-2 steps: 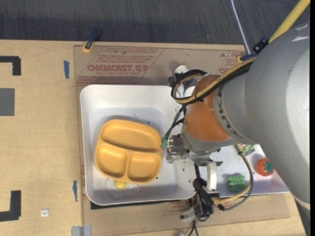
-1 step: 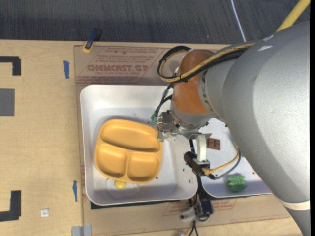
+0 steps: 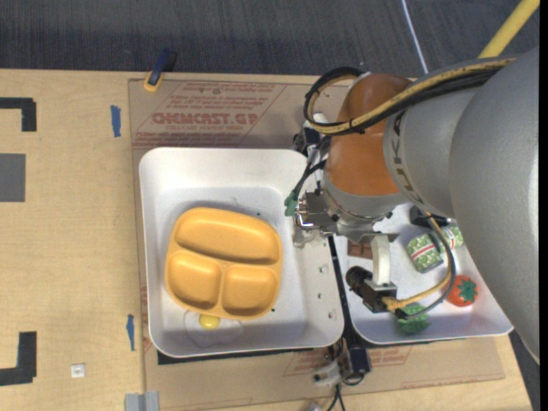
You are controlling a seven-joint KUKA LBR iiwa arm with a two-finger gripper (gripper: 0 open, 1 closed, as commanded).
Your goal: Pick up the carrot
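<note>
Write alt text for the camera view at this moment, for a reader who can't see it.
A grey robot arm with an orange band reaches from the right over the right white bin, covering much of it; a red toy fruit and a green-and-white item lie in it. The left bin holds a yellow divided plate.

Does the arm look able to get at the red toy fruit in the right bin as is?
Probably yes: the red toy fruit lies uncovered in the right bin, close beside the arm, nothing stacked on it.
</note>
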